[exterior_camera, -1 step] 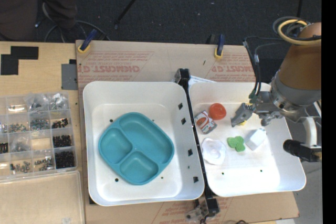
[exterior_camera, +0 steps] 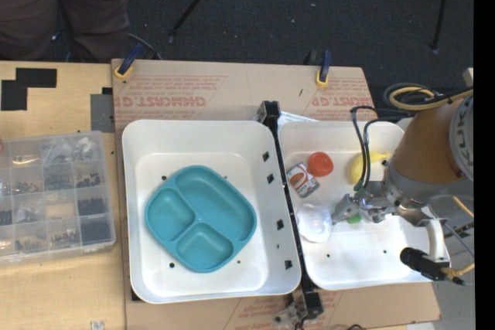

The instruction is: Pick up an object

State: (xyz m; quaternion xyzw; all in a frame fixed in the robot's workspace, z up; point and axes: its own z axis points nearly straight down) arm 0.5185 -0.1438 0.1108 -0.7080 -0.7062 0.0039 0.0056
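Lying flat: small translucent white cup [exterior_camera: 315, 225]

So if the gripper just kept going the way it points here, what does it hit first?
The gripper points toward the view's left, low over the right bin. First in that line looks to be the white object just ahead of it, though height is hard to judge.

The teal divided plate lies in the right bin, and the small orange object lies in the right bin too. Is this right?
Not quite. The camera view shows the teal divided plate in the left bin, not the right one. The small orange object does lie in the right bin.
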